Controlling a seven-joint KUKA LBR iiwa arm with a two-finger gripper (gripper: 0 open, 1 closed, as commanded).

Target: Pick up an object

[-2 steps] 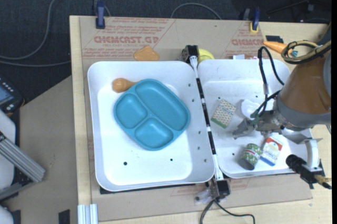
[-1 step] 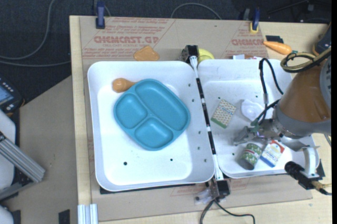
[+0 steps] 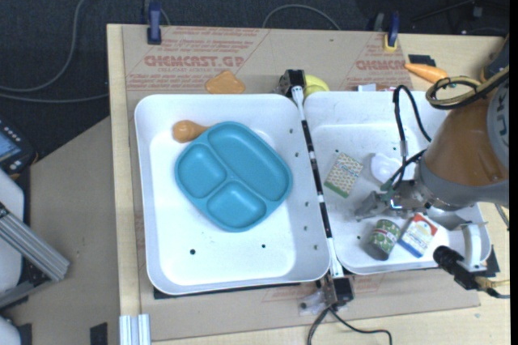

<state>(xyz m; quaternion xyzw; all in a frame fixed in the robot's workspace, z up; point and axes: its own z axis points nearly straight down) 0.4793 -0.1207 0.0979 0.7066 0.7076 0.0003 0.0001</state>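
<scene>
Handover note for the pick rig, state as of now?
Gripper: low in the right bin, above a small green can; finger state unclear, no grasp visible.
Right bin items: green can, red-and-white packet beside it, patterned card.
Left bin: blue divided plate, orange piece at its upper left.
Done: nothing lifted.
Left: grasp and lift one object.

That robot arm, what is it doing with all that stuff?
The robot arm is reaching into the right bin to pick something up. Its gripper is low among a small can, a little carton and a patterned packet. Nothing is clearly in its grasp yet. The left bin holds a blue divided plate.
</scene>
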